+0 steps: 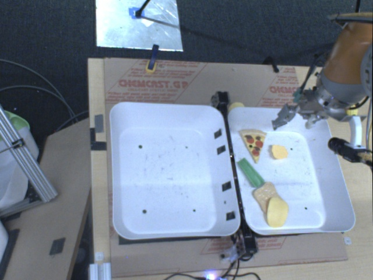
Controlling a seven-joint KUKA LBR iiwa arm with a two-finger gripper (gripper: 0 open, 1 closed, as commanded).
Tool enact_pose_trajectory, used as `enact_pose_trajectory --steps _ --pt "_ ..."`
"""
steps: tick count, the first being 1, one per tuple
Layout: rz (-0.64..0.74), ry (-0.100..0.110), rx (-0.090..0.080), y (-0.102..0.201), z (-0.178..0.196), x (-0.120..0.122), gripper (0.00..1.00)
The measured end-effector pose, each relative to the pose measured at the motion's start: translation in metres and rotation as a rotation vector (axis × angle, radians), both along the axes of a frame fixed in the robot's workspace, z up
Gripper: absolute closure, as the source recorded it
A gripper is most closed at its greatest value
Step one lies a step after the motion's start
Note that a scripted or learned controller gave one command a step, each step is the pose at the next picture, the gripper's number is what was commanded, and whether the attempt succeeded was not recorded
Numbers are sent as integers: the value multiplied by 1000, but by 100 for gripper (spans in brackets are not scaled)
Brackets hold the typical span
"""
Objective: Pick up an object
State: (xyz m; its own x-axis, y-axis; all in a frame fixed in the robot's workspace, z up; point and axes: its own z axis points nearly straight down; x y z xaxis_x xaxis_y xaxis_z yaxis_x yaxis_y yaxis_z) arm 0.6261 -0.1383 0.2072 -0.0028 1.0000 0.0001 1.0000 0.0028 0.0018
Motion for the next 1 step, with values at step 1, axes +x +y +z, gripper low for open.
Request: enact_pose_trajectory --steps 1 --pt "-3 6 2 -16 -126 -69 0"
